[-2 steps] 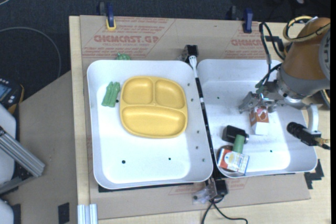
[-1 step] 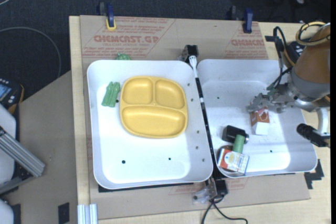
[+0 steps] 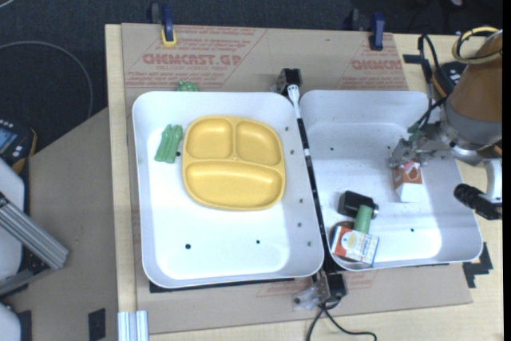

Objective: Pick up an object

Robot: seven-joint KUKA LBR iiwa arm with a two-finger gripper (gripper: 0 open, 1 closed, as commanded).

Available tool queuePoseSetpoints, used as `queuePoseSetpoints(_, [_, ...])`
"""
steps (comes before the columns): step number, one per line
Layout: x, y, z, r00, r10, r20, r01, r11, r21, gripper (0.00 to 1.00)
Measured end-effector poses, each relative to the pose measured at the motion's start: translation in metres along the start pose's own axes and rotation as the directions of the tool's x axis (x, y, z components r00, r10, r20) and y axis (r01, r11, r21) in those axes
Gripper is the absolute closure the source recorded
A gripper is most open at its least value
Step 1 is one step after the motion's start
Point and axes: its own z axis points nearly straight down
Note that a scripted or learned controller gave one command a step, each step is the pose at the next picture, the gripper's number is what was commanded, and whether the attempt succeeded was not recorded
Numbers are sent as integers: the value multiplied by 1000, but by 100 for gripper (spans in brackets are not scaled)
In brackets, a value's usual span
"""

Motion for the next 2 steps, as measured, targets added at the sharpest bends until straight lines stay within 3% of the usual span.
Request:
queuePoseSetpoints(1, [103, 40, 10, 1000, -9, 2, 9, 1000, -4, 100])
queuePoseSetpoints(2, [179, 89, -94, 1000, -10, -4, 10, 1000, -9, 100])
